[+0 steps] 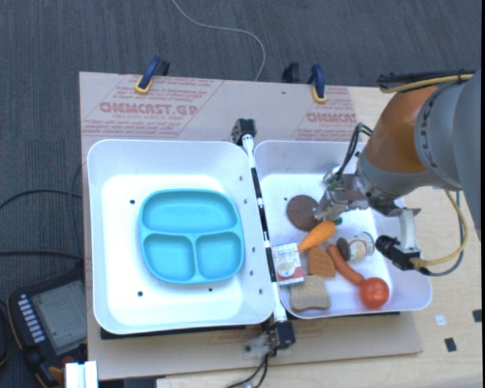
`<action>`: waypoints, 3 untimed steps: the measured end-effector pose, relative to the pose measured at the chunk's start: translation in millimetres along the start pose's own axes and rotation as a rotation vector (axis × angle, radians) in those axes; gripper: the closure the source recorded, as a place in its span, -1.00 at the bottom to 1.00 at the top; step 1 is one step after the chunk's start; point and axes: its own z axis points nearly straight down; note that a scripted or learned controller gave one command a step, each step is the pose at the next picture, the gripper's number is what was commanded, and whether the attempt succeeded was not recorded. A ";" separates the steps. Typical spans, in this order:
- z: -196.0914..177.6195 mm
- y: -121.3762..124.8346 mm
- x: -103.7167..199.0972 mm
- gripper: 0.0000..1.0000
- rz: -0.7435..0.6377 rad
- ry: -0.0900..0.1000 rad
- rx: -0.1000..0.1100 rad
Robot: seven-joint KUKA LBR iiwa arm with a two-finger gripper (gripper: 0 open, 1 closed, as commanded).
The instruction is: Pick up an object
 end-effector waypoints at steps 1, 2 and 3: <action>0.6 -0.3 0.2 -1.00 0.000 0.000 0.001; 22.5 -51.9 24.0 -1.00 0.001 -0.003 0.001; 12.2 -50.9 24.0 1.00 0.001 -0.003 0.000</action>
